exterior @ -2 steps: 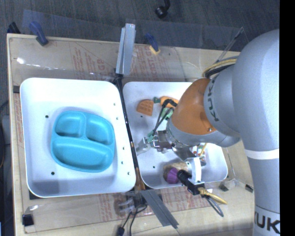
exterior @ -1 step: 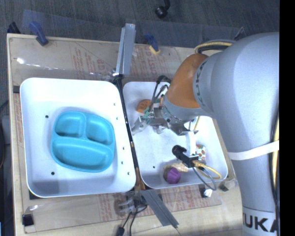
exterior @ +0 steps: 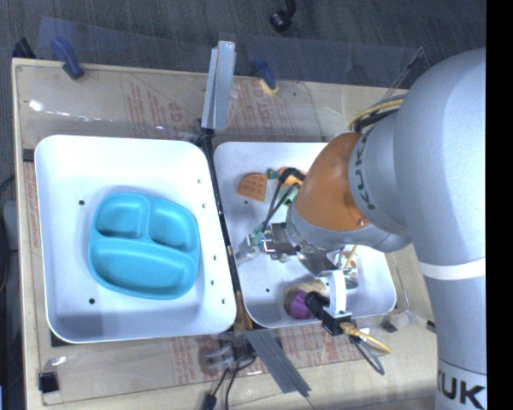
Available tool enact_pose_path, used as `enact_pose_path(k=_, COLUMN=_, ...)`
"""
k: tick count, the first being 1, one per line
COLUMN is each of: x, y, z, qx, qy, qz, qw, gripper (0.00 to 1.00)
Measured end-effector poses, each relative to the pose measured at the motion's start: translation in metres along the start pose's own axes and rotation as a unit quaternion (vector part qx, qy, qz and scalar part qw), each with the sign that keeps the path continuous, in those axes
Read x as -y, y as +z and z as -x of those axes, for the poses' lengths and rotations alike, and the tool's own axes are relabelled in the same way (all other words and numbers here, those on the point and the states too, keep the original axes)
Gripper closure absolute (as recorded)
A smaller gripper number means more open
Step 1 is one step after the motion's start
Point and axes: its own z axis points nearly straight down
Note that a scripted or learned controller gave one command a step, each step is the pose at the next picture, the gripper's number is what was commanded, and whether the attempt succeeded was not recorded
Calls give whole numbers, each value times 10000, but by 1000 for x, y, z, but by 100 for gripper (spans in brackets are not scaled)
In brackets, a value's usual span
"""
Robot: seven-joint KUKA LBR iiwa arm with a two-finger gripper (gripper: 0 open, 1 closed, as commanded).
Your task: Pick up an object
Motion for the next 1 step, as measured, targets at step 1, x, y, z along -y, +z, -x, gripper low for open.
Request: enact_pose_path(k=1, x=-59, y=8, z=10, qx=-111, qy=-73, qz=-102, qw=9999, gripper=0)
